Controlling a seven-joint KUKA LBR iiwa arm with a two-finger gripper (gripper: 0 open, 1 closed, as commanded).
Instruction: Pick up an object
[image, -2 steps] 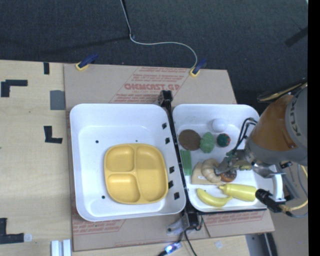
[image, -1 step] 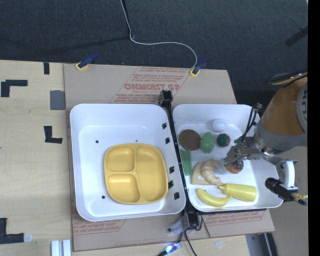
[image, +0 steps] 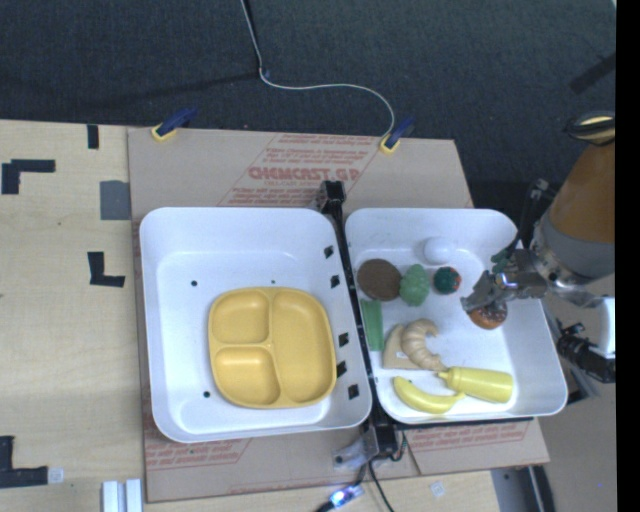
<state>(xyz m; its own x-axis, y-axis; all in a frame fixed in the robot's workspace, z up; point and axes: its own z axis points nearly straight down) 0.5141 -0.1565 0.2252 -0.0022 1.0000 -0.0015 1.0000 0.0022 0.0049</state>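
The arm reaches in from the right, and its pincer (image: 492, 292) hangs low over the right edge of the right bin (image: 530, 395). Just under the tips there is a small brown-orange ball (image: 488, 318), perhaps a toy fruit. The tips are dark and blurred against it, so I cannot tell if the pincer is wide, narrow, or already closed around the ball.

The right bin also holds a white ball (image: 437, 249), a brown round piece (image: 379, 279), a green lumpy piece (image: 414, 285), a dark green ball (image: 446, 280), a green stick (image: 372, 324), a beige croissant (image: 417, 343), a banana (image: 424, 398) and a yellow bottle (image: 483, 381). The left bin (image: 160, 330) holds a yellow divided plate (image: 271, 346). Both bins stand on a sheet of cardboard (image: 300, 165) on the worktop (image: 60, 330).

I judge that the small ball is the thing chosen here. It looks like a light plastic toy, stiff and smooth, so it can roll or slip out if the tips close off-centre. The best hold is probably across its widest part, from straight above, with the tips low on both sides. It lies near the bin wall, which leaves little room for the outer tip, and this may spoil the grasp.
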